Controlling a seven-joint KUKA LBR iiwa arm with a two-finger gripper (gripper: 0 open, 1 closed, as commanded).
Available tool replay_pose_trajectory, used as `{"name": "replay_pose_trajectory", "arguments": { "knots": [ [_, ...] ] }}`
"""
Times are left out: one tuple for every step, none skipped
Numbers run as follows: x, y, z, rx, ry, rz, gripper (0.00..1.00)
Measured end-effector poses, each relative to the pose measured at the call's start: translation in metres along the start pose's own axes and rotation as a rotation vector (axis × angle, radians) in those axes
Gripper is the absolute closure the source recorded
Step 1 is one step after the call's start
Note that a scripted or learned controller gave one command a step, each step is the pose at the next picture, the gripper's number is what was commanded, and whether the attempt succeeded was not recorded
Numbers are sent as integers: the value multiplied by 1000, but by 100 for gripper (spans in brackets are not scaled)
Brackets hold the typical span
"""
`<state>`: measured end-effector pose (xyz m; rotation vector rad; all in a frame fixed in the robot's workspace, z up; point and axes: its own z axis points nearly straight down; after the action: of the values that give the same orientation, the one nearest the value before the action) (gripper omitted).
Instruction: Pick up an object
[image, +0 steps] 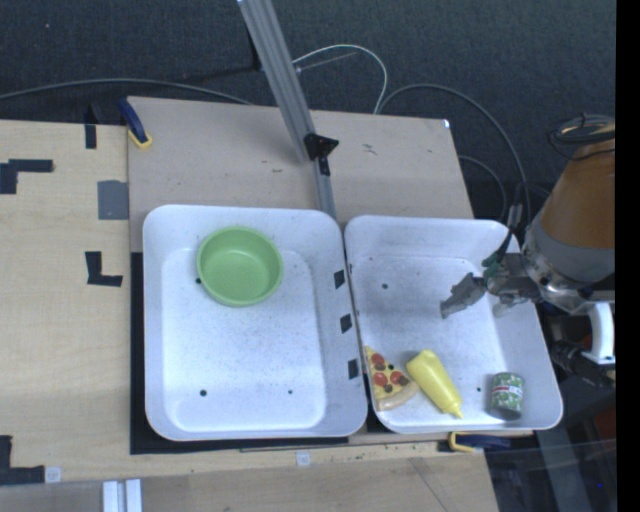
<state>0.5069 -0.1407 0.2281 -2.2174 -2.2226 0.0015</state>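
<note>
My gripper hangs over the right bin, near its right-hand middle, with nothing visibly in it. Below it, along the bin's front edge, lie a toy pizza slice, a yellow squeeze bottle and a small dark green can. The bottle lies tilted, touching the pizza slice. A light green bowl stands upright in the back part of the left bin. The gripper is apart from all of these.
A grey metal pole slants down from the top to the ridge between the bins. Cables loop over the bench behind the right bin. A blue and yellow clamp sits at the board's back left corner.
</note>
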Motion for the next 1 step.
{"name": "replay_pose_trajectory", "arguments": {
  "knots": [
    [0, 0, 0, 0, 0, 1, 0]
  ]
}}
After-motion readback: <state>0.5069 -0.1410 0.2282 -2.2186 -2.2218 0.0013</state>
